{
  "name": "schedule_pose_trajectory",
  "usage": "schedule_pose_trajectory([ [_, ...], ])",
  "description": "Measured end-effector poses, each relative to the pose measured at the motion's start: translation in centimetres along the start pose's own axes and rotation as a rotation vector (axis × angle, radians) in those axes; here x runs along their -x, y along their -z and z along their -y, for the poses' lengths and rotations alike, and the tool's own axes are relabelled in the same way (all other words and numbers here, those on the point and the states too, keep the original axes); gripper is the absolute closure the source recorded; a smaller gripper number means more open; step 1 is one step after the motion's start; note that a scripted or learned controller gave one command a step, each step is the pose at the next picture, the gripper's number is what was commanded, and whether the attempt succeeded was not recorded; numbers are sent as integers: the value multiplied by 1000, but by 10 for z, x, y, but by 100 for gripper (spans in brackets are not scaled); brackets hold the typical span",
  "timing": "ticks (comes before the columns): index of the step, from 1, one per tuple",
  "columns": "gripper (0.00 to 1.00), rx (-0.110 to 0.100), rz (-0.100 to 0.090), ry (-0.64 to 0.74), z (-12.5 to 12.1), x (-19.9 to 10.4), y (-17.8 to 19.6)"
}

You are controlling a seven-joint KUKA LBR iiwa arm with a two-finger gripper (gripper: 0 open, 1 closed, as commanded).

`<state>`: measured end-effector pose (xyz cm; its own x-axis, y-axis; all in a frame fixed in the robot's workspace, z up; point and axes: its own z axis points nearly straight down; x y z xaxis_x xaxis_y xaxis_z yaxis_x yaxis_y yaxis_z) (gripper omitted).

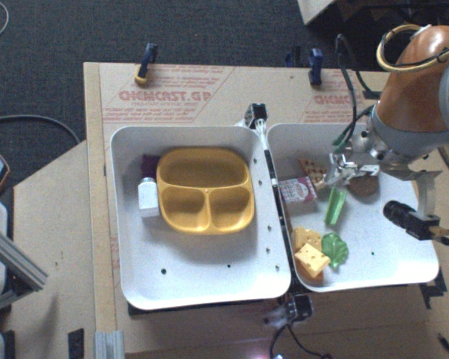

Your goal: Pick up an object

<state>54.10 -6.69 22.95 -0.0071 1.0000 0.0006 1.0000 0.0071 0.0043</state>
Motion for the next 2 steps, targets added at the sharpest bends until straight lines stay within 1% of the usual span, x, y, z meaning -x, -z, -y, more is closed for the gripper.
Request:
schedule_pose_trajectory([
  [1,100,0,1,-3,-35,-40,-11],
  [2,100,1,0,-1,-76,-86,-10],
])
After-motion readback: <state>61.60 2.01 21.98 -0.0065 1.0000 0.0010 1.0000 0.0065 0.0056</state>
